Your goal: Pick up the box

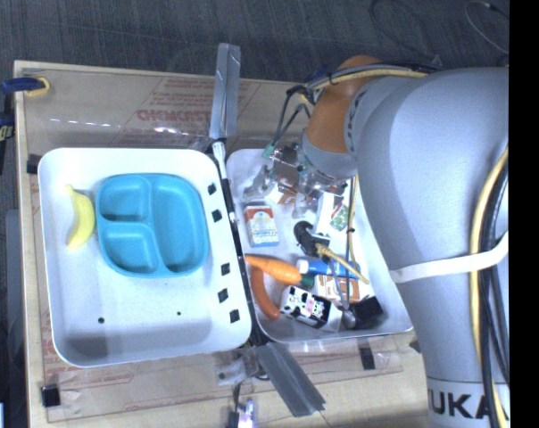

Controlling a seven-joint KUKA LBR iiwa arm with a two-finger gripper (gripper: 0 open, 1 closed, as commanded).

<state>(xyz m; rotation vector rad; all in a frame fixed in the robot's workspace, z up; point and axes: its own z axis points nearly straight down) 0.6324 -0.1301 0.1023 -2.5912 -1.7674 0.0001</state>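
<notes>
A small white box (263, 226) with a red and blue print lies flat in the upper middle of the right bin (237, 169). My gripper (283, 175) hangs over the bin's far end, just above and to the right of that box, with nothing visibly between its parts. A black-and-white patterned box (305, 306) rests at the bin's near end. A white and green carton (336, 214) lies partly under the wrist.
An orange carrot (271, 275), a blue marker (327, 267) and a black object (369, 310) crowd the right bin. The left bin (127, 328) holds a blue divided tray (153, 223) and a banana (80, 218). The arm covers the right bin's right side.
</notes>
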